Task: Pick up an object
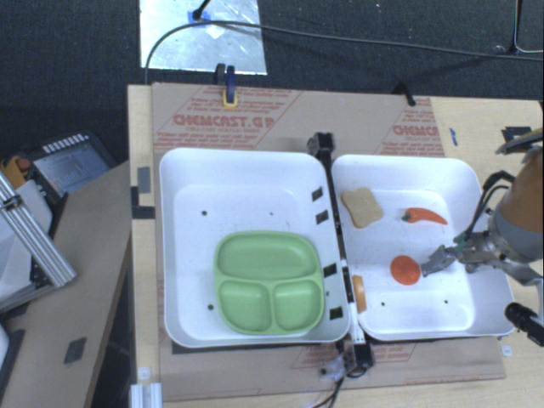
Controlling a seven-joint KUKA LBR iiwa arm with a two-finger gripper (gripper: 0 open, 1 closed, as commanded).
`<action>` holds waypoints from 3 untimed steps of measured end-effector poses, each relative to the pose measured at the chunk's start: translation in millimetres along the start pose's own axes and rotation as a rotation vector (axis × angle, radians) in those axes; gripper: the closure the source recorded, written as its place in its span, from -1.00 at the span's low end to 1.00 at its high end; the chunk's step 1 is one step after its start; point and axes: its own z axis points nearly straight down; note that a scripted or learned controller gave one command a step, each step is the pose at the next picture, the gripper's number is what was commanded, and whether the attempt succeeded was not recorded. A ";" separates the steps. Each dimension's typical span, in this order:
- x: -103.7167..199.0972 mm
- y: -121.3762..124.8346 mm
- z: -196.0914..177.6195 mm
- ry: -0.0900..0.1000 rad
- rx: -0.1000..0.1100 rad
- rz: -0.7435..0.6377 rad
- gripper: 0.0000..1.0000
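Nearest you, the green divided plate (268, 282) lies in the left bin (183, 177), while in the right bin (459, 181) your gripper (435, 262), finger state indeterminable, sits just right of the round orange-red object (405, 269), with the bread slice (363, 206) and orange pepper (424, 217) farther back.

Red "CHEMCAST G P" on brown sheet (255, 113), partly repeated at right

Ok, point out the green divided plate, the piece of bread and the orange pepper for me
green divided plate (255, 260): camera view, bare floor of its large top compartment.
piece of bread (363, 206): camera view, middle of its tan top face.
orange pepper (427, 217): camera view, middle of its body.
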 end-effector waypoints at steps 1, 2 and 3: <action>-0.4 2.0 45.4 -0.002 -0.007 0.001 -1.00; -0.2 4.2 32.2 -0.003 -0.013 -0.001 1.00; -0.7 15.1 -27.2 -0.005 -0.011 -0.004 1.00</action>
